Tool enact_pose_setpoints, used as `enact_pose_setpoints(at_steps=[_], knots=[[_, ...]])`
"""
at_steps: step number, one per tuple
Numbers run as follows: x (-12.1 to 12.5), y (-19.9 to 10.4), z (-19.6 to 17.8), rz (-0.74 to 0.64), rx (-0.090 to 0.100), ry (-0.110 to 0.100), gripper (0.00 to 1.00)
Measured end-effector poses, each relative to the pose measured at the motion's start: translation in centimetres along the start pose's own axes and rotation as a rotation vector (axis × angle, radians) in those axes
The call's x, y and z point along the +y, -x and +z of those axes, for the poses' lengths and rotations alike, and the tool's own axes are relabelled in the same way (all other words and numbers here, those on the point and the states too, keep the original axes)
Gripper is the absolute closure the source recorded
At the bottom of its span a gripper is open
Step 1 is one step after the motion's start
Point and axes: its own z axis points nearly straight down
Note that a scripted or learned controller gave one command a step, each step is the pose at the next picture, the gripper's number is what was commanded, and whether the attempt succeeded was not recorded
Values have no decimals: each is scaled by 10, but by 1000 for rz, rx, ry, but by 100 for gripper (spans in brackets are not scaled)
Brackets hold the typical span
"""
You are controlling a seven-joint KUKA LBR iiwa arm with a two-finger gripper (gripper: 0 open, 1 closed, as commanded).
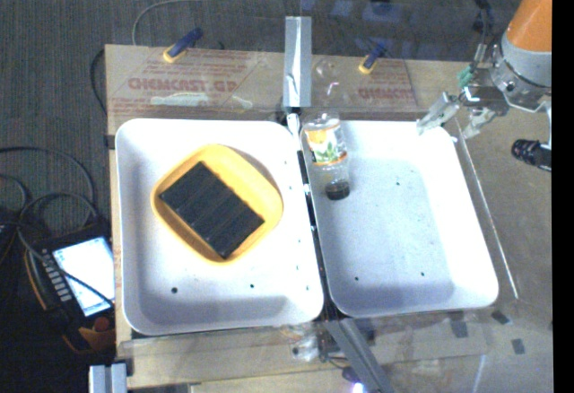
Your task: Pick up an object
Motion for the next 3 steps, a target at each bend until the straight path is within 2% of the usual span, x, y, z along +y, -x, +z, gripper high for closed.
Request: enact_pose_setpoints(at_steps=[1,2,3], knots=[[-9,-74,114,89,0,-2,0],[16,-49,23,206,-4,1,0],[24,-108,148,263,-4,1,0]])
